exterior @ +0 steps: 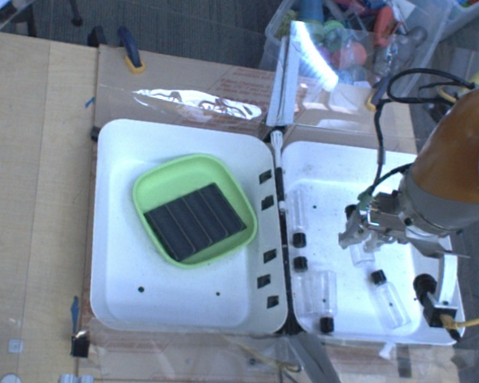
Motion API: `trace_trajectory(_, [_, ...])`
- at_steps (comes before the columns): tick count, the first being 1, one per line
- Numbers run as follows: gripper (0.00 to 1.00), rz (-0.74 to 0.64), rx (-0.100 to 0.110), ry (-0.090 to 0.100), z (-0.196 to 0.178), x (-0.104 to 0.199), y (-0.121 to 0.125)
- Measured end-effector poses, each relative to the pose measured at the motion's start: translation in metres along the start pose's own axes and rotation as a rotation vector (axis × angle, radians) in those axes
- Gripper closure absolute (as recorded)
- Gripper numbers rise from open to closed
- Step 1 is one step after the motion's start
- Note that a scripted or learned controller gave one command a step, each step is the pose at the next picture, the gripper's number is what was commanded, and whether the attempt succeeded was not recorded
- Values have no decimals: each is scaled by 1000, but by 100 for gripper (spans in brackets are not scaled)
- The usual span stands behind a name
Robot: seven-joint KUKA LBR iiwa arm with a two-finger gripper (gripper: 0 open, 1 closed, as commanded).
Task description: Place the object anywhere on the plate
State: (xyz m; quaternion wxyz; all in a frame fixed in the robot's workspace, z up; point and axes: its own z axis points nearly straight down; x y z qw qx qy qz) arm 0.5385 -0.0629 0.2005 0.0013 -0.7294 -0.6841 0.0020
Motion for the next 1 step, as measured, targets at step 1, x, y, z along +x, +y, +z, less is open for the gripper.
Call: trace_trajectory(1, [0, 0, 0, 0, 0, 0, 0])
